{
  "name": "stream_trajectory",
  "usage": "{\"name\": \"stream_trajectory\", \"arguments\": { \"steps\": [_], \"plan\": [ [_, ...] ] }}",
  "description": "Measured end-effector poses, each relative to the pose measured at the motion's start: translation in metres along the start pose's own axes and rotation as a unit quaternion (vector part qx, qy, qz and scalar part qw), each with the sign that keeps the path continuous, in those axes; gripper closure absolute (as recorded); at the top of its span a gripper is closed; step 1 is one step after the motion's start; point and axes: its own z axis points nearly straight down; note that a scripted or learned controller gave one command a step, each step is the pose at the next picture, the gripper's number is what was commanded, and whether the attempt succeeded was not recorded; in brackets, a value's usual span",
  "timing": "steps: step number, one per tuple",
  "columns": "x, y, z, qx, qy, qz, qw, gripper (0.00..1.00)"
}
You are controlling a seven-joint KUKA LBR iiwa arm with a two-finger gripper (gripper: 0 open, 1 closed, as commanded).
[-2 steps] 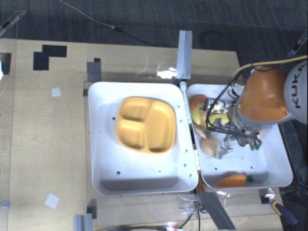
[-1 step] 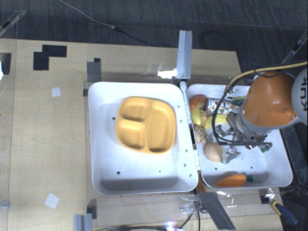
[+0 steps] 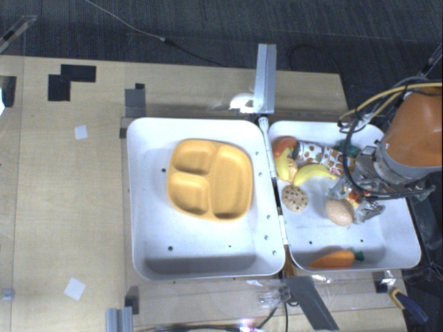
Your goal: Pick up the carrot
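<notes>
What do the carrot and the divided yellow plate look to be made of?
Carrot: likely moulded plastic toy, smooth orange body with a green stub, slight sheen. Yellow plate: probably matte plastic, with soft moulded compartment ridges and an even colour.

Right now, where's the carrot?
The carrot lies along the near edge of the right bin, apart from the other items, below the egg and the gripper.

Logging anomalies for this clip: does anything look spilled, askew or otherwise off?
Nothing spilled or damaged. One mismatch: the gripper sits over the egg and banana cluster, while the carrot lies apart at the right bin's near edge.
</notes>
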Motion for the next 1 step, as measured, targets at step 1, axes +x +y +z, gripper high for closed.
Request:
{"name": "stream_trajectory", "arguments": {
  "steps": [1],
  "plan": [
    [-0.0519, 0.0189, 0.0347, 0.000, -0.002, 0.134, 0.9910, 1.00]
  ]
}}
